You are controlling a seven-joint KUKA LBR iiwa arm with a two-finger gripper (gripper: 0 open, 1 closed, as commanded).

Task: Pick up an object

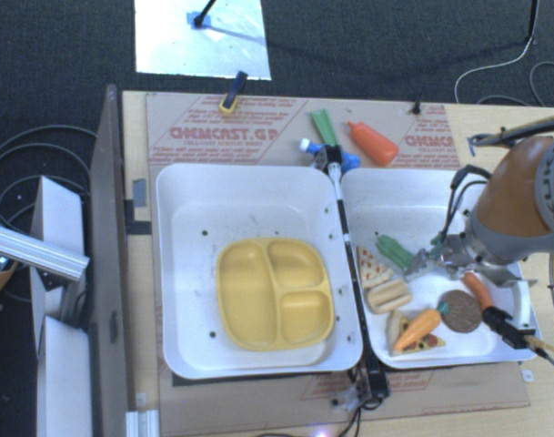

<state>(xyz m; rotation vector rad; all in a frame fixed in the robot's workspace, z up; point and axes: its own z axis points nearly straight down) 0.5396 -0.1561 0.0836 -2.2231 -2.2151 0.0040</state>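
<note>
Dark carpet surrounds the desk (258,121), where two white bins sit side by side: the left bin (181,244) carries a yellow divided tray (275,292), the right bin (395,194) toy food. From the right the grey arm (518,198) bends down into the right bin, and its pincer (428,260) is low near a green piece (395,251); I cannot tell if it is released or clenched. Just beside and below it lie a pizza slice (371,268), a hotdog (388,295), a carrot (417,329) and a brown cookie (460,310).

Arm (518,203) over right bin (386,185), toy food (413,330).
</note>
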